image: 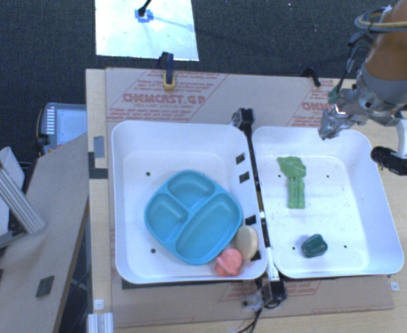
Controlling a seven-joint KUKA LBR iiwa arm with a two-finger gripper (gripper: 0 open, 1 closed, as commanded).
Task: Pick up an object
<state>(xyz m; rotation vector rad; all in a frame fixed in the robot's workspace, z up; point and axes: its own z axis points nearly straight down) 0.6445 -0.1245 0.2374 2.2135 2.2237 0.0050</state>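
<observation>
In the right bin [376,186] a light green toy [294,180] lies lengthwise near the middle, and a small dark green piece [314,245] rests toward the front. The left bin [130,151] bears a blue divided plate [191,215], with a cream egg-shaped object [246,241] and a pink rounded object [229,261] at its front right corner. My gripper [329,128] hangs over the far edge of the right bin, up and to the right of the light green toy, with nothing seen between its fingers.
A black divider with clips [252,179] runs between the two bins. A yellow and black clamp [168,70] sits on the cardboard behind the left bin. Grey equipment [9,193] stands off the bench's left side.
</observation>
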